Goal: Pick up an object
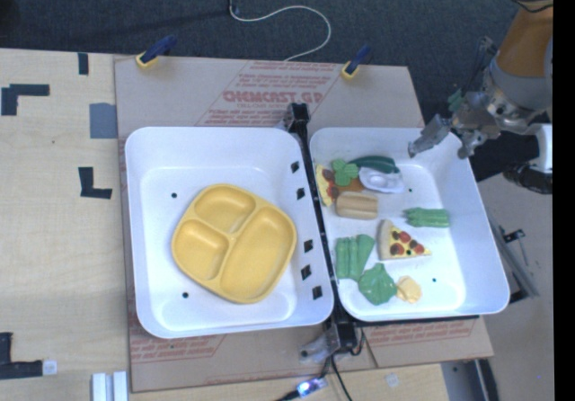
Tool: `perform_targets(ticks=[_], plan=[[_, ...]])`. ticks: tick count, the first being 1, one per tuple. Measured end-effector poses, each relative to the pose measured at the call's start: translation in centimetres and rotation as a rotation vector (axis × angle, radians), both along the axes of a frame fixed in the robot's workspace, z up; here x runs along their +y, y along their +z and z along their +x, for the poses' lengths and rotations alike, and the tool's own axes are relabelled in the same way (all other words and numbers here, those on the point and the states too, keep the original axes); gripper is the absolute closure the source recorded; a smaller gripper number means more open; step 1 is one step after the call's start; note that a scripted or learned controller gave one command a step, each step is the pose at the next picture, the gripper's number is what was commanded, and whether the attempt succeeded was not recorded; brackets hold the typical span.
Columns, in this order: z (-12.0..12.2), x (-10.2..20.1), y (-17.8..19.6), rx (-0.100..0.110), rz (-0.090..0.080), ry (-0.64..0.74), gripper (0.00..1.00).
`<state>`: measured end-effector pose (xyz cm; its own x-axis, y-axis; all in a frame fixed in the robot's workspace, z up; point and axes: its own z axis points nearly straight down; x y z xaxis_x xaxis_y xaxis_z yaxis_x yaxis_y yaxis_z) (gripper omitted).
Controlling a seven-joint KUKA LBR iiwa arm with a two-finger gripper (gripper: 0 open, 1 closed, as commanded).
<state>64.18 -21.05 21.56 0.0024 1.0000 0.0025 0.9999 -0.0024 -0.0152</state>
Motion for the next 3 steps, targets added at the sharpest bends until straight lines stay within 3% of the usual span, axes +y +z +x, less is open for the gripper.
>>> perform_targets(ticks=[1,3], plan=[[0.3,0.1,1.0,-0.014,-0.003,0.004,0.00],[0.8,-1.0,-9.0,-0.012,-0.004,0.005,0.00]])
